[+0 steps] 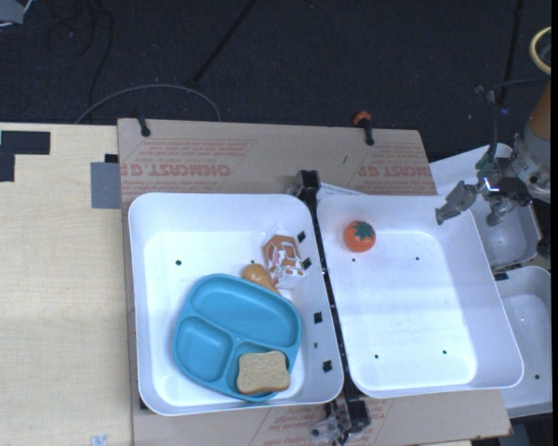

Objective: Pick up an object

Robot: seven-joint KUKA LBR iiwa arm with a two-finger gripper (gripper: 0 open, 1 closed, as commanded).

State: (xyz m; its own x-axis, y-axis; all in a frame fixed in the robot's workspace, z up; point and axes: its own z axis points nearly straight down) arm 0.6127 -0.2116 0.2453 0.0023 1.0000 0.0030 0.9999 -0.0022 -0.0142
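Observation:
An orange tomato-like toy with a green top (pixel 359 235) lies at the back left of the right bin (pixel 465 360). In the left bin (pixel 158 249) rests a blue divided plate (pixel 232 333) with a slice of toast (pixel 262 373) in its near compartment. Behind the plate sit a small orange-brown item (pixel 258 274) and a brown-and-white packet (pixel 283 255). My gripper (pixel 474 203) hangs at the right bin's far right rim, its fingers spread apart with nothing between them, well right of the tomato.
A cardboard sheet (pixel 260 161) lies under and behind both bins. A black clamp strip (pixel 321 286) runs between the bins. White trays (pixel 530 333) stand to the right of the right bin. A pale wooden bench top (pixel 46 295) spreads to the left.

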